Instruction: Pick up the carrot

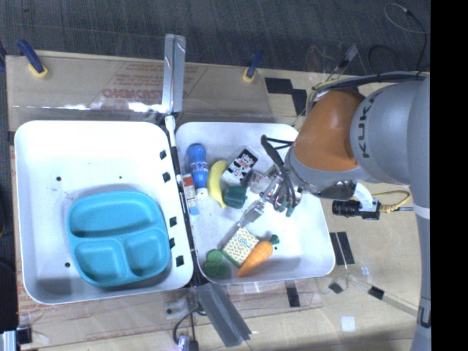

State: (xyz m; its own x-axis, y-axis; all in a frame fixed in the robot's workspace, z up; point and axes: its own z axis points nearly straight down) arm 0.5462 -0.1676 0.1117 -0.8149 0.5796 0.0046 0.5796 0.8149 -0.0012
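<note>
Carrot (256,257) lies at the right bin's (314,258) near wall beside a patterned packet (240,246), while the pincer (276,194) hovers above mid-bin, holding nothing, its opening unclear.

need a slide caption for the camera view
KUKA arm's gripper hovers over the right bin, above the carrot lying near its front edge; blue tray in left bin.

faint red mirrored lettering on the cardboard sheet (139,82), unreadable, partial white letters "ku" on the arm (387,130)
</note>
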